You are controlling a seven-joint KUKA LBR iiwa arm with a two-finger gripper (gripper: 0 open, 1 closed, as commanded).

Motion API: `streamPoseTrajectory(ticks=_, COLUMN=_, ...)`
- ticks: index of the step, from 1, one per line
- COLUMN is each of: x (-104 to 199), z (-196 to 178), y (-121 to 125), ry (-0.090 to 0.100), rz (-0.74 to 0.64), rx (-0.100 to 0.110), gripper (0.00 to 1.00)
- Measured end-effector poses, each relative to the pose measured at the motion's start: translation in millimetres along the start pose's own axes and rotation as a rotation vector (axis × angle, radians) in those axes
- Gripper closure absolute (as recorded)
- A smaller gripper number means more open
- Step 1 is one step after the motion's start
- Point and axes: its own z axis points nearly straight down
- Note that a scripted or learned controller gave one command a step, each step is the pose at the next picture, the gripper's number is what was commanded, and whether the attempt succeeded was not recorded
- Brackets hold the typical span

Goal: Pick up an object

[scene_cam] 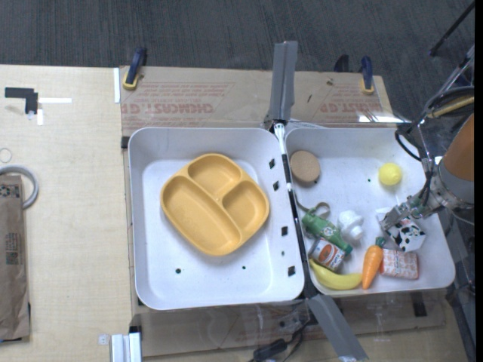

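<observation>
- The claw (398, 219) hangs low over the right bin (355, 143), toward that bin's 3 o'clock side; its metal parts blur together, so I cannot tell how wide it stands or whether it has hold of anything.
- The arm (460, 168) enters from 3 o'clock and is cut off by the frame edge; an orange patch and dark cables are about all that can be made out of it.
- Just under the claw, at its 5 o'clock, lies a small black-and-white toy (410, 237), seemingly a cow, partly covered by the claw.
- Below that toy rests a pink-and-white packet (400, 264), its print too small to read.
- An orange carrot (370, 265) lies beside the packet at its 9 o'clock, tip pointing to 6 o'clock.
- A banana (335, 277) curves along the bin's 6 o'clock wall, touching the carrot's tip.
- A small can (328, 253) with a red-and-white label sits just above the banana.
- A green bottle (323, 226) lies tilted at the can's 12 o'clock, with a white crumpled item (351, 222) beside it that is hard to identify.
- A yellow ball (390, 174) sits at the bin's 1 o'clock, apart from the rest.
- A round brown disc (305, 167) rests near the bin's 10 o'clock corner.
- The left bin (151, 277) holds a yellow divided plate (215, 204) with three compartments.
- Both bins sit on a bench (60, 225) with cardboard (204, 100) behind them at 12 o'clock.
</observation>
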Motion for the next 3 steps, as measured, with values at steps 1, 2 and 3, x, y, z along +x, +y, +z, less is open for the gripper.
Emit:
streamPoseTrajectory(ticks=1, x=-1, z=-9, y=0, ry=-0.001, rz=0.003, rx=-0.001, gripper=1.00)
streamPoseTrajectory(ticks=2, x=-8, z=6, y=18, ry=-0.006, rz=0.270, rx=-0.011, gripper=1.00)
streamPoseTrajectory(ticks=3, x=16, z=-121, y=90, ry=0.000, rz=0.421, rx=0.003, gripper=1.00)
